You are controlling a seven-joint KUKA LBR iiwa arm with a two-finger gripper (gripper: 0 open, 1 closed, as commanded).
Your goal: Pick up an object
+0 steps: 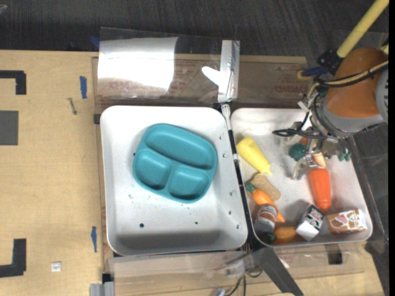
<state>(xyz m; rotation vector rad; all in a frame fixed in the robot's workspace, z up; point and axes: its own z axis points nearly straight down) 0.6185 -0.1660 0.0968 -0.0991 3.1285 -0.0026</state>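
**Two bins, one arm low over the clutter**

Camera view: two white bins sit side by side. The left bin [117,227] holds a teal divided plate [176,162], lying flat near the middle. The right bin [361,184] carries the loose pieces: a yellow bottle [253,154], a carrot [320,187], a small can [266,216], a white carton [310,222] and a brown pack [347,221], mostly crowded toward the near edge. The arm [355,97] reaches in from the right, and its gripper [307,155] hangs at the carrot's upper end, probably lined up to take that piece. Whether the claw is spread or pressed together cannot be told; cables and shadow blur it, and no piece can be seen pinched there.
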